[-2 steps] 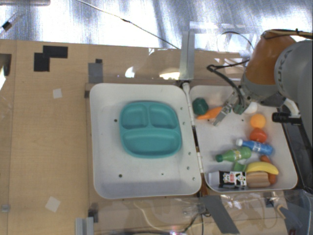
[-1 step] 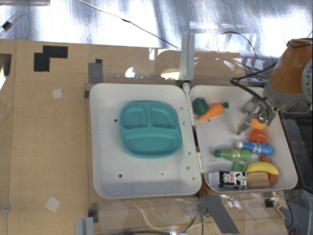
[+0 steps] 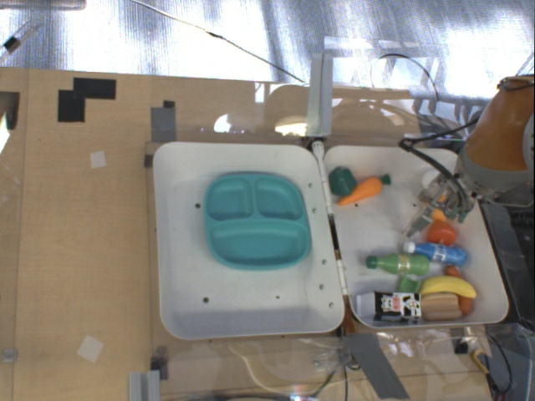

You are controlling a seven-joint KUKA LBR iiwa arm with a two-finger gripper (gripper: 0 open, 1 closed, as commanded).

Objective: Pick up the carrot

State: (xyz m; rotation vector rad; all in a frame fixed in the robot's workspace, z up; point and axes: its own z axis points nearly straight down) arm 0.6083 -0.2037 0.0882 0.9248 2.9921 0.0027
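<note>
**Carrot untouched, gripper parked over the toy pile**

The carrot [image 3: 362,191] is seen lying flat in the right bin [image 3: 493,307], well to the left of the gripper [image 3: 436,207] and slightly beyond it, touching a green toy [image 3: 341,180] by the bin's dividing wall. The gripper is held low over the bin's right side, just above an orange toy [image 3: 442,232] and a blue bottle [image 3: 436,252]. Nothing is seen between its fingers; whether they stand apart or together cannot be told. A leftward move is judged necessary before any grasp.

Carrot [image 3: 363,191] in right bin [image 3: 498,266]
</note>
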